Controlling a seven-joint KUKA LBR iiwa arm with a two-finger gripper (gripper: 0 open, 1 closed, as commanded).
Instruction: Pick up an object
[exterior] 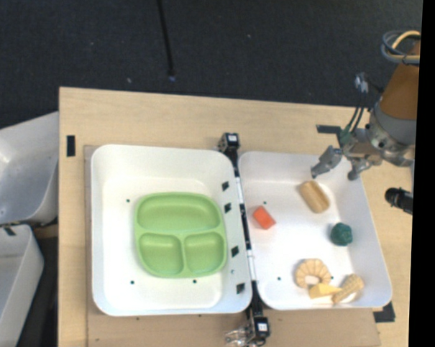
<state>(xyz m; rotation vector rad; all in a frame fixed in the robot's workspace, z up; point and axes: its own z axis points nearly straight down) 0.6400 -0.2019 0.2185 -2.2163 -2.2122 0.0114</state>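
Approach phase by the look of it, nothing picked yet. End effector (342, 164) hanging over the back edge of the right bin (286, 172), fingers spread apart with nothing between them, so open and empty. Closest candidate: tan bread-roll-looking piece (314, 196), lying just below and a bit left of the fingertips, apart from them, no contact visible. Also in that bin: orange block (264, 218) near the divider, dark green ball-ish thing (341, 233) toward the right wall, and a little pile at the front corner made of a ridged pastry-like piece (313, 272), a yellow bit (325, 290) and a corn-cob-like piece (349, 288), all touching or nearly so. Left bin (105, 272) carrying a green divided plate (179, 233), nothing loose around it.

Next move, guessing: shift slightly forward and left to centre over the tan roll, line the fingers across its short side, then drop straight down and close. Sits alone with free space round it, so an easier grab than the crowded front pile. Rounded shape though, so could roll or squirt out if caught off-centre
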